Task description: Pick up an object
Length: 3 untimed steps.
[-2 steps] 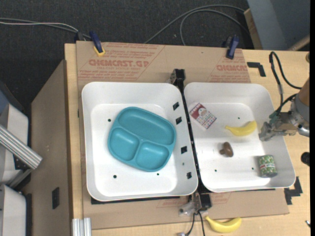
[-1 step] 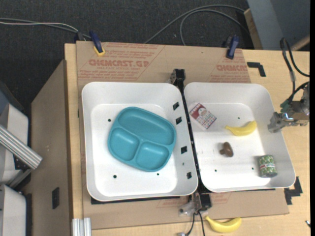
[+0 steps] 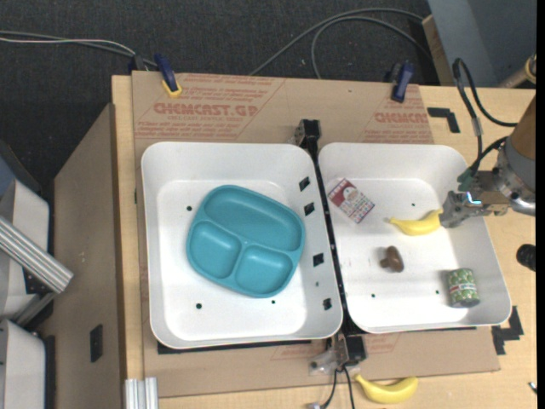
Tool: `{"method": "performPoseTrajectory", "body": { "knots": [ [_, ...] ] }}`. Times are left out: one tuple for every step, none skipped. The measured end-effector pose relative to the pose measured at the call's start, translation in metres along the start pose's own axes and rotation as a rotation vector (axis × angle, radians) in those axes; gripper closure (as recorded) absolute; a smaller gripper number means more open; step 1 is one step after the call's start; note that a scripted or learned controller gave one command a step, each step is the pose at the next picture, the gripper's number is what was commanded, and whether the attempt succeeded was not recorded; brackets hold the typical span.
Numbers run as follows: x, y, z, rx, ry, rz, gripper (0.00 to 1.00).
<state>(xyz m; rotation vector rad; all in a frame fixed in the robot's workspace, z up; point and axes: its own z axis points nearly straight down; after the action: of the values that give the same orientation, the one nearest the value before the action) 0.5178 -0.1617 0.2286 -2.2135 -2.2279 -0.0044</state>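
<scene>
Banana (image 3: 416, 224), yellow and curved, lies in the right bin (image 3: 375, 309) near its right wall; the gripper (image 3: 453, 205) sits right at the banana's right tip, though whether its fingers are spread or pinching cannot be told; a red-and-white packet (image 3: 351, 200) lies further left, a small brown lump (image 3: 392, 260) below it, a green can (image 3: 462, 286) near the lower right; a teal divided plate (image 3: 245, 240) fills the left bin (image 3: 162, 228).
</scene>
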Motion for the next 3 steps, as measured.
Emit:
{"method": "performPoseTrajectory", "body": {
  "knots": [
    [0.059,0.008,-0.009,-0.001,0.0,-0.002,1.0],
    [0.119,0.008,-0.016,0.0,0.0,-0.002,1.0],
    [0.167,0.019,-0.017,0.0,-0.001,0.001,1.0]
  ]
}}
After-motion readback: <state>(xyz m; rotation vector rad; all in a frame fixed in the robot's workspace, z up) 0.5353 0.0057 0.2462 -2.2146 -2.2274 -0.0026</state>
